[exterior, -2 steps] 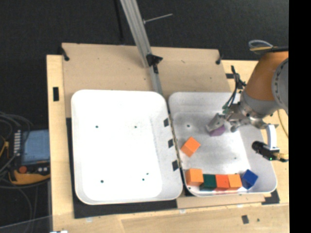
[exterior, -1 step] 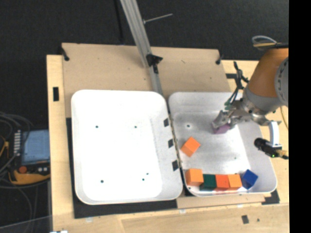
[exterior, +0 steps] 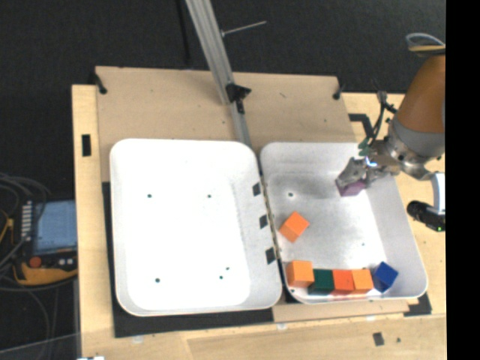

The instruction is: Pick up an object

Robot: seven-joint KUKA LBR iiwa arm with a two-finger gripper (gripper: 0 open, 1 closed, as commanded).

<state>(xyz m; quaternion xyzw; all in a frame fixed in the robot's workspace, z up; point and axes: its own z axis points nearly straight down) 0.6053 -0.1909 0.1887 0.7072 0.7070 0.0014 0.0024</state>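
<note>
Purple block (exterior: 351,187) at the tool (exterior: 355,175) tips, over right bin (exterior: 390,216).

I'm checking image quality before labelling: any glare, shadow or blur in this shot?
Camera view: the left bin is washed out to near-flat white; the right bin has grey mottled shading; the claw and purple block look soft; the row of blocks reads clearly.

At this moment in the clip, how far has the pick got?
Done: the arm has reached into the right bin, with the gripper low over its upper part. In hand: a purple block sits right at the gripper's tip, but a grasp cannot be confirmed. Left: a clear lift. The loose orange block and the row along the front wall, ending in the blue block, lie untouched.
</note>
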